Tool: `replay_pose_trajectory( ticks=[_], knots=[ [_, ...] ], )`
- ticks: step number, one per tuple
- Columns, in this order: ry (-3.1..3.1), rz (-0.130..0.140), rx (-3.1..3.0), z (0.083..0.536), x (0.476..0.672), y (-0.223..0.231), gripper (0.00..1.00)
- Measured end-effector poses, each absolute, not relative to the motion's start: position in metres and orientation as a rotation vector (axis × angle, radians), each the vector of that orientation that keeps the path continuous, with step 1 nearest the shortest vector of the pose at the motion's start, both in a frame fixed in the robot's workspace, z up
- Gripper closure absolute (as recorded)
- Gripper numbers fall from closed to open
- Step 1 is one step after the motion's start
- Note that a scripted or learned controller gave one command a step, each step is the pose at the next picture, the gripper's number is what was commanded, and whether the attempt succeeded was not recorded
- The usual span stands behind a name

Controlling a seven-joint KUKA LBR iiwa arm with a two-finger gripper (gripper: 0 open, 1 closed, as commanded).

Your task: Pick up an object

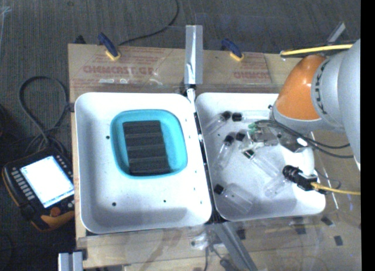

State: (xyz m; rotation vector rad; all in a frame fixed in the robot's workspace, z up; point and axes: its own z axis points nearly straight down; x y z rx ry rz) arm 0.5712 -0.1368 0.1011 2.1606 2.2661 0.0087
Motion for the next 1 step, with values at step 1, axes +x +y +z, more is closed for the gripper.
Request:
replay_pose_trajectory(
  ticks=[1],
  knots=[
    [1.850,-0.007,2.537,0.2113,0.6407,-0.1279,1.00]
  ],
)
